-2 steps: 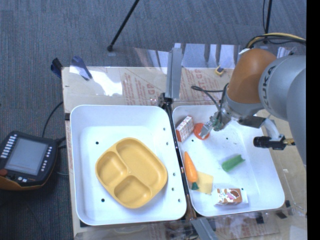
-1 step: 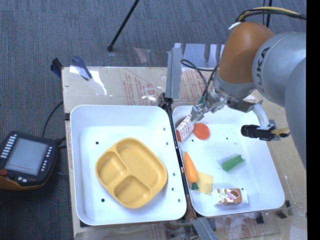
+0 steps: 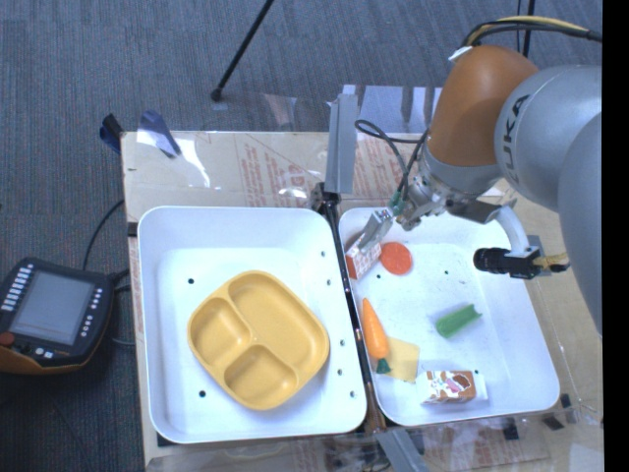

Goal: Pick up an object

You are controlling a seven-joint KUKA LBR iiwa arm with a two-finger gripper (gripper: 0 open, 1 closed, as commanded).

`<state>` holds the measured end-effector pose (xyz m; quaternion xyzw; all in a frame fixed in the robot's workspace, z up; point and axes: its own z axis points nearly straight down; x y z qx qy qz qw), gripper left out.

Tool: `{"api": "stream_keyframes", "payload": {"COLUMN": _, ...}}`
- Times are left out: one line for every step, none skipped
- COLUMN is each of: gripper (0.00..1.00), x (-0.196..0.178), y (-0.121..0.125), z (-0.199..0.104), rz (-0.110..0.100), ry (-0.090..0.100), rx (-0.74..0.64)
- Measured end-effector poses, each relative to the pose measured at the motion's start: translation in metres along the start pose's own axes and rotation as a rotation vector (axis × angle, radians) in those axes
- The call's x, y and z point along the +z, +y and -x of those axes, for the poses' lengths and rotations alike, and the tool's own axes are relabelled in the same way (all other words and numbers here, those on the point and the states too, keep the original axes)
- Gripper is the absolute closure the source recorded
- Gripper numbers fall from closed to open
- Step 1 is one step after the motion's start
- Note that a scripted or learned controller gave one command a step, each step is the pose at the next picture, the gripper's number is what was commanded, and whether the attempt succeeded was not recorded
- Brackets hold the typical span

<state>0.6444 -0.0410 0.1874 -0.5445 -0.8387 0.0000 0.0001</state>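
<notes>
Table (image 3: 226, 170) carried two shallow white bins side by side. Grey arm (image 3: 550, 126) with orange band reached in from the right, over the far end of the right bin.

Left bin (image 3: 167, 234): held one yellow divided plate (image 3: 257, 337), three compartments, lying flat near the middle, nothing in them.

Right bin (image 3: 511, 332): held several small items. An orange carrot (image 3: 374, 330) lay along the left wall, its green end toward the near side. Just beside it, a pale yellow wedge (image 3: 403, 354), touching or nearly touching the carrot. A green piece (image 3: 457, 320) sat apart, toward the middle-right. A small brown-and-white packet (image 3: 454, 386) lay near the front wall. A flat red-orange disc (image 3: 396, 259) sat in the far left part of the bin.

Hand (image 3: 371, 234) was low at the far left corner of the right bin, fingers angled down to a small red-and-white box (image 3: 363, 260), beside the disc and against the bin's left wall. Could not tell how far the fingers stood apart, nor whether they had hold of the box.
</notes>
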Motion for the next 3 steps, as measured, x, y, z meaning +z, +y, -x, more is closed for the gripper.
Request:
{"api": "stream_keyframes", "payload": {"gripper": 0.0, "x": 0.067, "y": -0.05, "z": 0.039, "rz": -0.01, "ry": 0.004, "rx": 0.014}}
{"api": "stream_keyframes", "payload": {"gripper": 0.0, "x": 0.101, "y": -0.021, "z": 0.045, "rz": -0.002, "ry": 0.001, "rx": 0.051}}
{"api": "stream_keyframes", "payload": {"gripper": 0.0, "x": 0.1, "y": -0.067, "z": 0.048, "rz": -0.001, "ry": 0.002, "rx": -0.152}}
